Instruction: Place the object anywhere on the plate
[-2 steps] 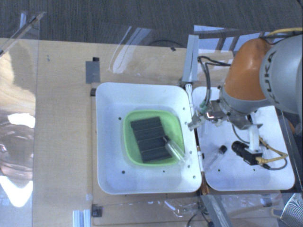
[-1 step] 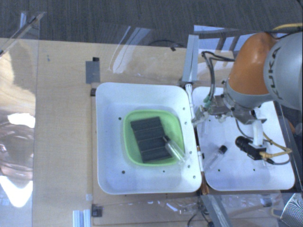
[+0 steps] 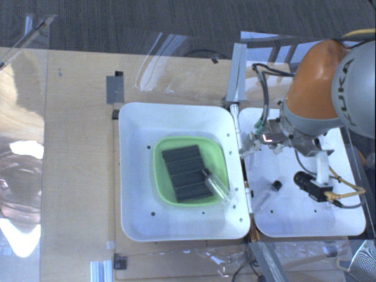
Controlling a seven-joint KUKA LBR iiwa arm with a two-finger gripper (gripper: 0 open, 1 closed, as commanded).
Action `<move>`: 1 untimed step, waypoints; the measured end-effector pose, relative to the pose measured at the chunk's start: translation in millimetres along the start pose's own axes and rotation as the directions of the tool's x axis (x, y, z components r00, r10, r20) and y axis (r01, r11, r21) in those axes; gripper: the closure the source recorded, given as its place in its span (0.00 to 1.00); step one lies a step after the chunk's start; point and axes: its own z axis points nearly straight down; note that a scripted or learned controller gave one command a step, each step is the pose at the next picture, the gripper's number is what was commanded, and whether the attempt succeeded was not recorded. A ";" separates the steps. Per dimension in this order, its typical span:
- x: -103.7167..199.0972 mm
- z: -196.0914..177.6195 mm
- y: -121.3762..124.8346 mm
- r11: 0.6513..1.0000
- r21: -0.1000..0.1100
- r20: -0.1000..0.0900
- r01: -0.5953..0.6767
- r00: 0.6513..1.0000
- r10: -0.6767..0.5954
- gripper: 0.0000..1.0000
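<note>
Under the orange wrist band, over the left part of the right bin (image 3: pixel 294 222), the gripper (image 3: pixel 265 138) hangs, and the arm's bulk hides it, so I cannot tell whether it is wide, narrow or holding anything. Nearest it, toward the camera and apart from it, a small clear vial (image 3: pixel 270 191) with a dark cap lies on the bin floor; this looks like the object to be placed. To the gripper's left, past the two bin walls that meet there, the green plate (image 3: pixel 161 157) sits in the left bin (image 3: pixel 135 157), bearing a dark ridged block (image 3: pixel 185 172) and a clear tube (image 3: pixel 216 184) at its near-right rim. The vial is small and round, so a slightly off closing could pinch it out sideways or send it rolling. Carried low, it could clip the walls. The plate is crowded, and a drop onto the block or tube could bounce off.
</note>
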 end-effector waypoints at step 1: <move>0.3 -13.6 7.6 0.999 0.001 0.000 -0.034 0.999 0.034 0.00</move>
